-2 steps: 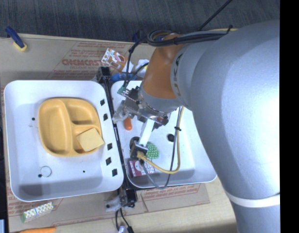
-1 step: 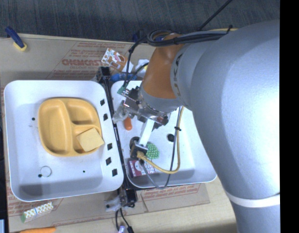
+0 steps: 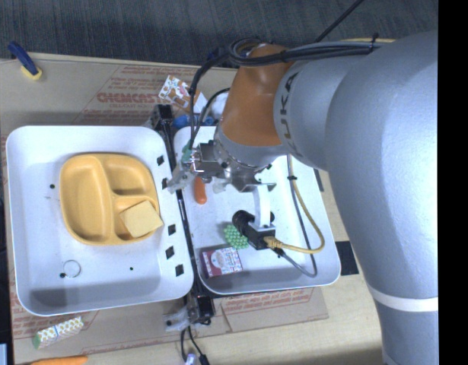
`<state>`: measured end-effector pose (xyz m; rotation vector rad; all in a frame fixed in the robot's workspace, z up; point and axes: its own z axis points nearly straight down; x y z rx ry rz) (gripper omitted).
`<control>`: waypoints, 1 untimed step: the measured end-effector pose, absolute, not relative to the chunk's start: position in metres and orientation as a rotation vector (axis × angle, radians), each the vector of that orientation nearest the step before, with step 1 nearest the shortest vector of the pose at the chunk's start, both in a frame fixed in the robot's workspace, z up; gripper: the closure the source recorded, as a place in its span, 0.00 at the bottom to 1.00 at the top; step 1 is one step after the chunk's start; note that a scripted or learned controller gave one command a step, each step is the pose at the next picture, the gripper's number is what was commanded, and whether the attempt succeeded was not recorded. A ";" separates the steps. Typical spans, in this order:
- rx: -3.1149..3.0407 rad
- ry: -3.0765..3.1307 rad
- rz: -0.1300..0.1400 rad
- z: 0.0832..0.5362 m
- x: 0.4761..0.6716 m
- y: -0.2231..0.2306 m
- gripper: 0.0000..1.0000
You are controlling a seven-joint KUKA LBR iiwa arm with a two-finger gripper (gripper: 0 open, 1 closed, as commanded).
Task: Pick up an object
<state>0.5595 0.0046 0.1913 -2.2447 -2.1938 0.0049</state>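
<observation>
Claw is low over the right bin, at that bin's wall next to the left bin. Can't tell from this angle how far open it is, and nothing visibly held.

Closest to the claw: a small orange piece, just beside the tip, lying on the bin floor. Likely the target, my guess only. Contact not resolvable.

A bit further out from the claw, same bin: a green nubby piece, then a dark red packet beyond it, the two close together.

Well away from the claw, across the shared wall: a yellow divided tray with a yellow block resting in one of its compartments.

Progress: the approach looks done, claw down at object level. Nothing is lifted, everything sits on a bin floor or in the tray. Left to do: confirm the grasp and lift clear. Wall is close, so there is a risk of clipping it.
</observation>
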 end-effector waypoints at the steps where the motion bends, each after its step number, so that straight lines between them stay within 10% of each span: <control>1: -1.832 -2.552 0.002 0.192 0.569 -0.035 0.00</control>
